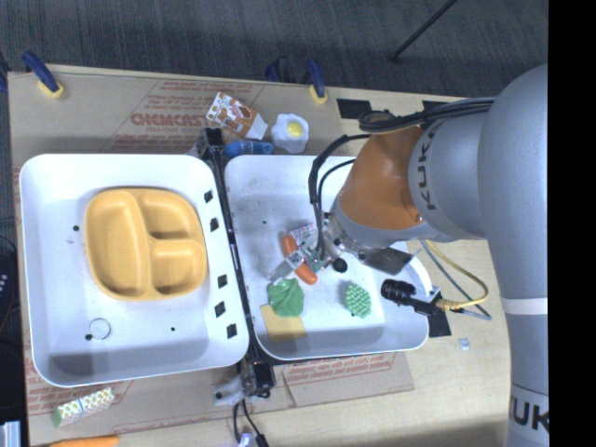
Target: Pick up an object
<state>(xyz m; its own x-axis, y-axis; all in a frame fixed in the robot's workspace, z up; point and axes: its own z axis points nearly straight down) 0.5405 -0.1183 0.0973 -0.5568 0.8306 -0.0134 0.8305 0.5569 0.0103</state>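
My gripper [300,255] is down in the right bin [253,186], low over a small orange piece [305,273], with a second orange bit [289,245] just to its left. A green leafy item [286,297] lies right below these. Under the leaf, against the bin's front wall, sits a yellow block [282,325]. A green knobbly item [357,299] rests to the right of the leaf. The wrist and the orange band [377,189] cover the middle right of the bin. Whether the orange piece is touched I cannot tell.
The left bin [42,250] holds a yellow divided tray [144,242]. Behind the bins lie a small printed box [228,112], a blue item [248,147] and a yellow-white item [291,131]. Cables [452,296] trail at the right bin's right edge.
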